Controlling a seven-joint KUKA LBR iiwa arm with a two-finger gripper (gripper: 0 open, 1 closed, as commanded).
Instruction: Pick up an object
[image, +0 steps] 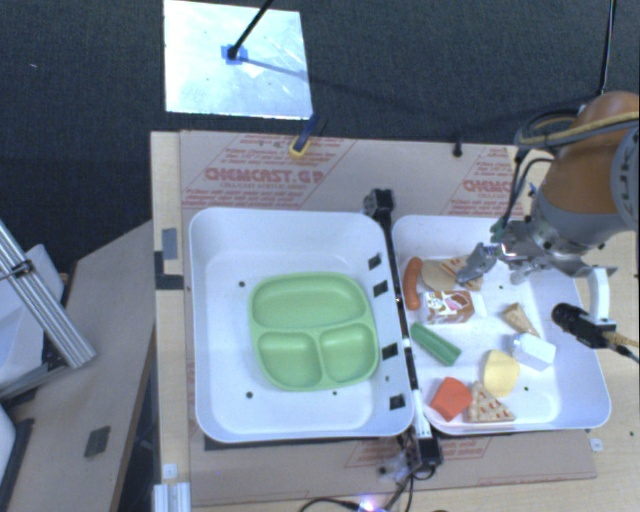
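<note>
The gripper (482, 258) hangs over the right bin's (585, 400) far edge, above toy food crowded there — a sausage (411, 283), a bread slice (437, 272), a packet (448, 306); whether its fingers are parted cannot be made out. Such crowding risks a glancing, empty grab.

Grey arm (585, 215) at right of frame — broad orange band, dark cables looped above, metallic wrist parts.

Bench (250, 160) bears two white bins (215, 300) side by side.
</note>
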